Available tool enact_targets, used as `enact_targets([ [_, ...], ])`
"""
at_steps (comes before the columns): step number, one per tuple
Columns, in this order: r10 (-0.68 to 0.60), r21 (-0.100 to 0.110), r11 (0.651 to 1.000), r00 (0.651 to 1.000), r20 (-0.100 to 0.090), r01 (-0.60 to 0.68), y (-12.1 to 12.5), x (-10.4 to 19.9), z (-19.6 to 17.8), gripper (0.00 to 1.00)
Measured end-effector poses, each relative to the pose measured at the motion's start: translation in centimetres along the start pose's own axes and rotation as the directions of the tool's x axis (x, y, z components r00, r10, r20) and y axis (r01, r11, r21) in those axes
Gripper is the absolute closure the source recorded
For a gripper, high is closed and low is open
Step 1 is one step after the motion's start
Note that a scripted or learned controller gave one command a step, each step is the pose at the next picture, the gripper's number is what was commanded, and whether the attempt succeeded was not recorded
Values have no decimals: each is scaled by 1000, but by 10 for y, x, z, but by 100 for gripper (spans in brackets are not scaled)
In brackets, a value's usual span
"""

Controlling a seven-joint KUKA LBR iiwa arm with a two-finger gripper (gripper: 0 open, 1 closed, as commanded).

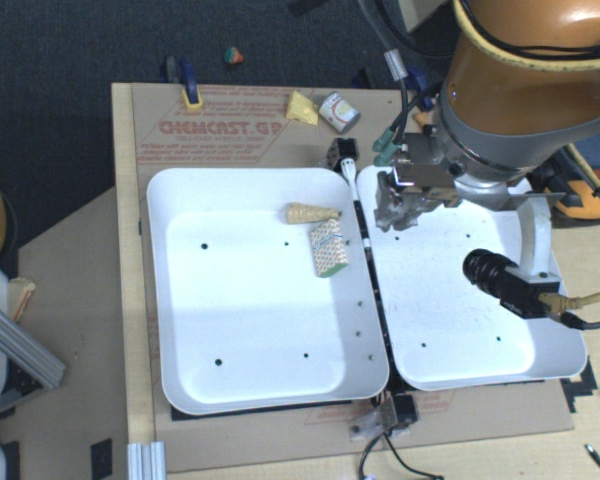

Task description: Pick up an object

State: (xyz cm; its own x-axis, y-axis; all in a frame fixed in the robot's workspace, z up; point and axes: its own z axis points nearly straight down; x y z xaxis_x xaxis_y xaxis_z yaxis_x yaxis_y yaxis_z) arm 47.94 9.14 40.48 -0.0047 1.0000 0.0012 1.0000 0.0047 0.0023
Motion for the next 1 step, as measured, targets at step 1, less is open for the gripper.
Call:
enact_targets([
  [1, 0, -1, 1000, 1000, 0, 0, 0, 38, -13, 100],
])
